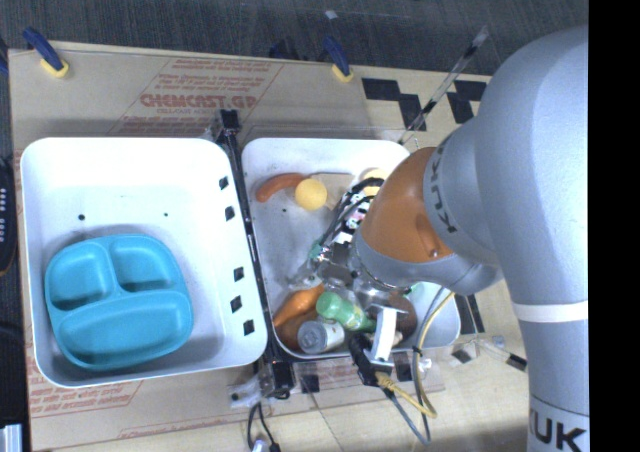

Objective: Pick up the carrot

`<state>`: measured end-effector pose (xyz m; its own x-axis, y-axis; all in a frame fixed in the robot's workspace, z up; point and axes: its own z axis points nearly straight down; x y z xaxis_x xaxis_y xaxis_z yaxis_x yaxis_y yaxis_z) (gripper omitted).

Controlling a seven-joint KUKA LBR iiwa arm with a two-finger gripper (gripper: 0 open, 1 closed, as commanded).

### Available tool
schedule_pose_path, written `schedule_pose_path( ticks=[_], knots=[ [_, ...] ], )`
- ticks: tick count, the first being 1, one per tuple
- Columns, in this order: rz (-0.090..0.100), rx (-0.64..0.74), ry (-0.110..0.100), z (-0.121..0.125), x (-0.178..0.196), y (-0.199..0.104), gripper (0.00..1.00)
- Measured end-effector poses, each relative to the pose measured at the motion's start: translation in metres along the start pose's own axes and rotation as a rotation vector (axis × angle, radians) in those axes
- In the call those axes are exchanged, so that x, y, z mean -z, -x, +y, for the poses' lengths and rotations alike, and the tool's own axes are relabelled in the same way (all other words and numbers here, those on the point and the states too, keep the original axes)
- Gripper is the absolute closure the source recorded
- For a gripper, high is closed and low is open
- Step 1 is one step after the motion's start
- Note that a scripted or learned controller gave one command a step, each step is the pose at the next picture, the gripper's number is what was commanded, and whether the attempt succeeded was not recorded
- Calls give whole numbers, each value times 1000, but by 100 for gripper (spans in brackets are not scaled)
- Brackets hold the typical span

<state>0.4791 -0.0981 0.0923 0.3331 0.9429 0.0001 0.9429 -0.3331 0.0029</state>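
The orange carrot lies near the front left corner of the right bin, partly hidden under a green bottle and the arm. My gripper hangs low over the bin's front half, just right of and above the carrot's visible end. The wrist, with its orange band, covers the middle of the bin. I see nothing clearly held.
A grey can sits in front of the carrot. A reddish sausage-like piece and a yellow lemon lie at the back of the right bin. The left bin holds a blue divided tray.
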Motion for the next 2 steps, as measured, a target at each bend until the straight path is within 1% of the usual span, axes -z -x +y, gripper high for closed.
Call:
schedule_pose_path(
  ticks=[1,2],
  knots=[
    [0,8,-2,1,9,-1,100],
    [1,-357,-12,-22,100,-57,100]
  ],
)
